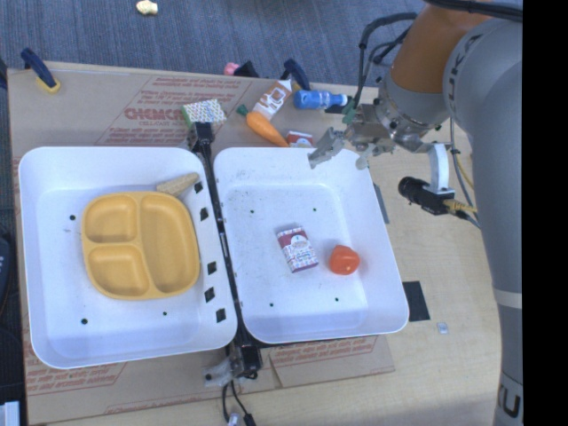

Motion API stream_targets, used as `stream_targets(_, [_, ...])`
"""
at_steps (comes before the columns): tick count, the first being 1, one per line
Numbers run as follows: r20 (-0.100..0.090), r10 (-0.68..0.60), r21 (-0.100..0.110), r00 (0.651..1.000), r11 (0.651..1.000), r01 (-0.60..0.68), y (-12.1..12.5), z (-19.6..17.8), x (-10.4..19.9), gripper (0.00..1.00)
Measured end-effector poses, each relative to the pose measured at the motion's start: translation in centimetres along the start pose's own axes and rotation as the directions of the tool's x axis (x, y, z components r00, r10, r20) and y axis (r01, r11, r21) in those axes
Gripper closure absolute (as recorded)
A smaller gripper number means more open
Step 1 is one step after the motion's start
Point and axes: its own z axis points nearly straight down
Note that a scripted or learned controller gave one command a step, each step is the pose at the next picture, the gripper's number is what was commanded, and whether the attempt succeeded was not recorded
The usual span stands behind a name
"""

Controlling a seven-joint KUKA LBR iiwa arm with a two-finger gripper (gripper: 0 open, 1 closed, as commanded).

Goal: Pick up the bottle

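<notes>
Gripper (342,148) hung over the far rim of the right bin (382,273), near its back right corner; its fingers seemed spread apart with nothing between them. Behind that rim, on the cardboard, lay the bottle (271,100), white with an orange label, tipped on its side. Just beside it lay a carrot (264,128), a blue tube-like object (315,99) and a small red-and-white packet (300,138), all crowded close between the bottle and the gripper. Inside the right bin sat a small red box (297,248) and an orange-red ball (344,260), near each other. The left bin (40,238) held a yellow divided plate (140,243).
</notes>
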Motion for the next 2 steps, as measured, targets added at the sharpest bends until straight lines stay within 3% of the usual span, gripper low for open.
stream_targets(1, [-0.001, 0.302, 0.003, 0.953, 0.953, -0.302, 0.0, 9.2, 5.1, 0.00])
stream_targets(2, [-0.001, 0.297, 0.006, 0.955, 0.955, -0.297, 0.0, 8.1, 5.2, 1.00])
